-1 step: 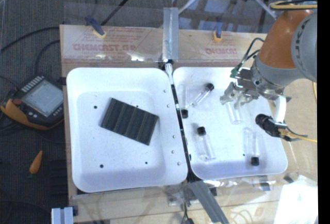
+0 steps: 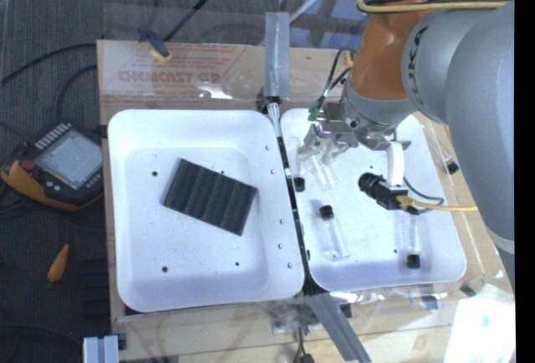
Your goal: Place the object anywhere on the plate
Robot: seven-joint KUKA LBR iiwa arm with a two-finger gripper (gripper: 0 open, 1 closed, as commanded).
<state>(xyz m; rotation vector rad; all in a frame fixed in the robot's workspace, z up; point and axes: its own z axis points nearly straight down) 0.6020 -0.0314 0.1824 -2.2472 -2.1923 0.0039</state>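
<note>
A dark ridged rectangular plate [image 2: 209, 196] lies tilted in the left bin [image 2: 142, 269]. Several small clear vials with black caps lie in the right bin [image 2: 443, 257]: one [image 2: 332, 232] near the middle, one [image 2: 410, 246] at the front right, and one [image 2: 321, 172] just below the fingers. My gripper [image 2: 322, 147] hangs over the back left of the right bin, close to the divider. Its two pale fingers stand apart with nothing visibly held between them. The gripper is well to the right of the plate.
The grey arm with its orange band [image 2: 380, 52] covers the back right of the right bin. A black fitting with a yellow cable [image 2: 378, 188] hangs beside the wrist. A handheld controller [image 2: 63, 162] lies left of the bench.
</note>
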